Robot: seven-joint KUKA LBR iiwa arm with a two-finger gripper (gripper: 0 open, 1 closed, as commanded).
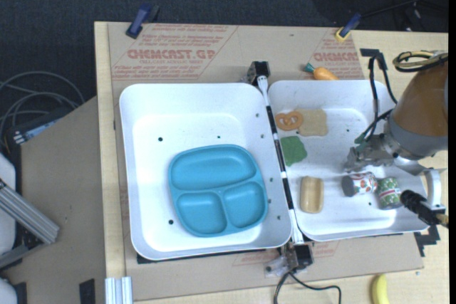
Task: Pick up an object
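Gripper [358,169] low at right white bin's [335,228] four o'clock; finger state impossible to tell. Small red-and-white can [363,184] touching green-patterned can [388,192]: likely nudged, knocked aside.

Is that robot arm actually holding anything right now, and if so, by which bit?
It cannot be told. The gripper is low in the right bin, just above a small can, but the wrist hides the fingertips.
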